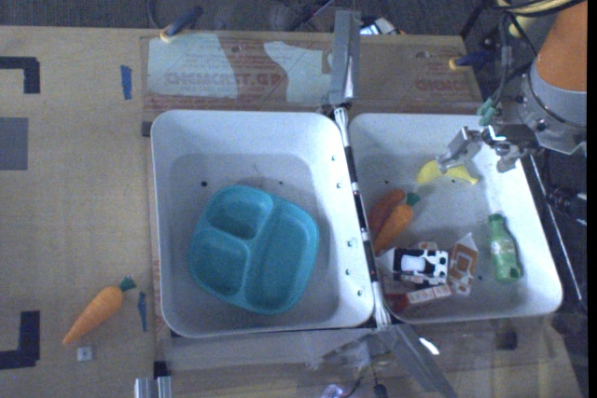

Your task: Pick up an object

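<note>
Here gripper [483, 147] over right bin [546, 289], partly covering blurred banana [437, 171].

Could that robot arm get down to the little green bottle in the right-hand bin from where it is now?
Probably yes. The green bottle lies by itself near the right bin's right wall, with nothing on top of it. The gripper hangs above the same bin, over the banana. The nearby wall might crowd the approach.

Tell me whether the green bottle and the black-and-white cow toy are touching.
Apart. In the camera view, the green bottle lies near the right bin's right wall, with bare white bin floor between it and the black-and-white cow toy.
</note>
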